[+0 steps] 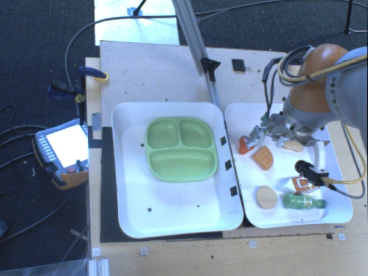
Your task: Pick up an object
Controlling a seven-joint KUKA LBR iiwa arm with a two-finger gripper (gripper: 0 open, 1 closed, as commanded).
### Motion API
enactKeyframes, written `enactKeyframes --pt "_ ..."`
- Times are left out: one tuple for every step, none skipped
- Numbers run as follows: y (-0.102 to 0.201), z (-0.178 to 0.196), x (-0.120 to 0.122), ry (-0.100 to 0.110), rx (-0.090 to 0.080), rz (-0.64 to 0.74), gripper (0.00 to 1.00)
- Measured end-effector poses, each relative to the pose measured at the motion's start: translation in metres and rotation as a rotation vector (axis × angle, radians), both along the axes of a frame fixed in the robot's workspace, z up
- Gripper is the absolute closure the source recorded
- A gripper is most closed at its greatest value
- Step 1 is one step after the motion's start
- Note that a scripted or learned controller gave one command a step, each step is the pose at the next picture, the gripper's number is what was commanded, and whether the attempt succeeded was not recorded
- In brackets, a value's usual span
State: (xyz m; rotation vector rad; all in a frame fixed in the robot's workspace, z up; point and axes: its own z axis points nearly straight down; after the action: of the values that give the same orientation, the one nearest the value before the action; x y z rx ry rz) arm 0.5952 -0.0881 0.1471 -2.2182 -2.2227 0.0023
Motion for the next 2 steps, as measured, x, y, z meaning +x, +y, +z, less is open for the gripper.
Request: enactKeyframes --pt "0.0031 -0.0520 -0.0038 -0.012 -0.006 -0.001 0.00" --pt "0.0011 -0.0550 0.0018 -0.019 -0.005 -0.001 0.00"
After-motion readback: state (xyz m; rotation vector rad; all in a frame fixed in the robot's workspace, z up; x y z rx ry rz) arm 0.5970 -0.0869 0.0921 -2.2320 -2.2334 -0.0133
